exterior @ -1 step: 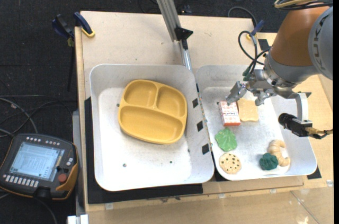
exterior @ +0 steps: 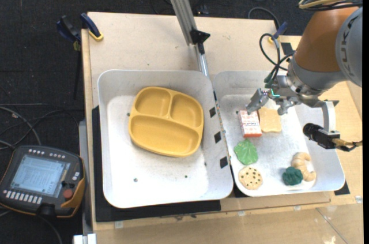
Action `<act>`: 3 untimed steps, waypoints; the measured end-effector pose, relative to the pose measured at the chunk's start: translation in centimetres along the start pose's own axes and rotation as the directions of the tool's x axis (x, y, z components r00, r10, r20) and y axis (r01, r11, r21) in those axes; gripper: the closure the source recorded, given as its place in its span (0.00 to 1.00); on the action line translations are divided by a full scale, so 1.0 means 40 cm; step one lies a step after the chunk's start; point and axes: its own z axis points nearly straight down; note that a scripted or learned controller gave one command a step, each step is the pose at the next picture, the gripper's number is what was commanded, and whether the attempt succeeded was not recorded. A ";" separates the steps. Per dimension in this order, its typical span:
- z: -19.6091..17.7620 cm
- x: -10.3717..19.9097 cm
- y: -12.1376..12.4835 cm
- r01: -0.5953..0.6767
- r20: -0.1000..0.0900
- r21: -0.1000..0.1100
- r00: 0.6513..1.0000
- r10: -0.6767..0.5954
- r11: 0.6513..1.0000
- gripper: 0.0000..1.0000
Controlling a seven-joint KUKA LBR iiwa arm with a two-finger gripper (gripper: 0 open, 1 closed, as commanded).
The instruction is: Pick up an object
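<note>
The gripper (exterior: pixel 271 100) hangs over the upper part of the right bin (exterior: pixel 328 179), its two fingers (exterior: pixel 257 101) spread apart with nothing between them. One finger points down and left toward the small red-and-white box (exterior: pixel 250 123), its tip just above the box's upper edge; the other sits over the top of the tan bread slice (exterior: pixel 270 121), which lies touching the box's right side. Whether either fingertip actually touches these items cannot be told from this slant. Below them, nearer the front of the same bin, lie a green leaf-shaped piece (exterior: pixel 246 151) and a chocolate-chip cookie (exterior: pixel 250 177), and toward the bin's right front corner a dark green lump (exterior: pixel 292 176) rests against a pale beige piece (exterior: pixel 302 162). The left bin (exterior: pixel 115 179) holds a yellow divided tray (exterior: pixel 166 120), well apart from the gripper.
</note>
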 end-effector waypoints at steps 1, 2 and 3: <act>0.148 0.023 0.001 0.000 0.000 0.006 1.000 0.000 1.000 0.00; 0.248 0.025 0.005 0.000 0.001 -0.003 1.000 0.000 1.000 0.00; 0.226 0.025 0.002 -0.001 0.001 -0.001 1.000 0.001 1.000 1.00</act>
